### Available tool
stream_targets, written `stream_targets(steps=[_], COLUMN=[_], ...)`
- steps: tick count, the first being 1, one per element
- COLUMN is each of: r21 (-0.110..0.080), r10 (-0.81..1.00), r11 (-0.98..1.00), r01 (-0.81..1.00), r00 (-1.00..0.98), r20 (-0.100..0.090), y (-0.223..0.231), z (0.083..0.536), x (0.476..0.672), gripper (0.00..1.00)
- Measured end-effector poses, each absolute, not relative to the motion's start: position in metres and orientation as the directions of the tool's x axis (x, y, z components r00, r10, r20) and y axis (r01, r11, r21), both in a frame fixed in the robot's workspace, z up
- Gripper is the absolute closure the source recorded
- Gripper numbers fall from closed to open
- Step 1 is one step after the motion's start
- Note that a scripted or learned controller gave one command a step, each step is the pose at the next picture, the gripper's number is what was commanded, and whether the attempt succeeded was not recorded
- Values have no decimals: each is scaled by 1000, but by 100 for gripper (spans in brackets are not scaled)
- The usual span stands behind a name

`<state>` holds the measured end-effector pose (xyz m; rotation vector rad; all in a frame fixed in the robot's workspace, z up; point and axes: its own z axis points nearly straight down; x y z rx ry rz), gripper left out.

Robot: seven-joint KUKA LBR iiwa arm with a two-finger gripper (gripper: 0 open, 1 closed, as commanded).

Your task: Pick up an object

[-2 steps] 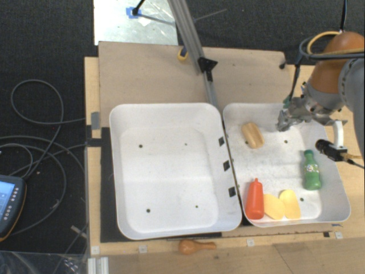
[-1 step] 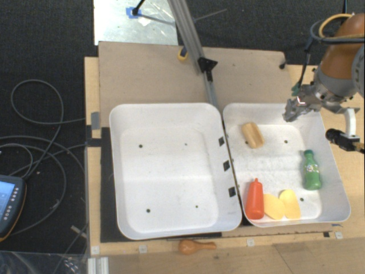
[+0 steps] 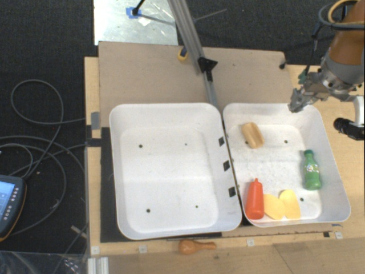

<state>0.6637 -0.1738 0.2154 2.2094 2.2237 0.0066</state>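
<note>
Bread roll (image 3: 252,135) — gripper (image 3: 297,104) above bin's far rim

Left bin (image 3: 122,153) floor open, right bin (image 3: 328,153) centre free, red bottle (image 3: 254,199), green bottle (image 3: 311,170) crowding near end

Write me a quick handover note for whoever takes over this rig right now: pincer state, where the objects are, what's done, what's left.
Pincer: above the far rim of the right bin, nothing visible between its tips; open or shut can't be told from this angle.
Objects, all in the right bin: tan bread roll near the far left, green bottle along the right side, red bottle and two yellow pieces together at the near edge.
A brown pear-shaped item lies on the bench in front of the left bin.
Done: nothing picked up.
Left: lower onto one object, grasp it, lift.
</note>
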Motion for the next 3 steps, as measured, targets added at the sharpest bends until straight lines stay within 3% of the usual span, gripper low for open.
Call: stream_targets(steps=[1,2,3], r21=[10,6,1], r10=[1000,1000,1000], r11=[7,6,9], r01=[1000,1000,1000], r00=[-7,-6,-9], r20=[-2,-2,1], y=[-165,-165,-118], z=[275,296,296], x=[668,669,659], gripper=[100,100,100])
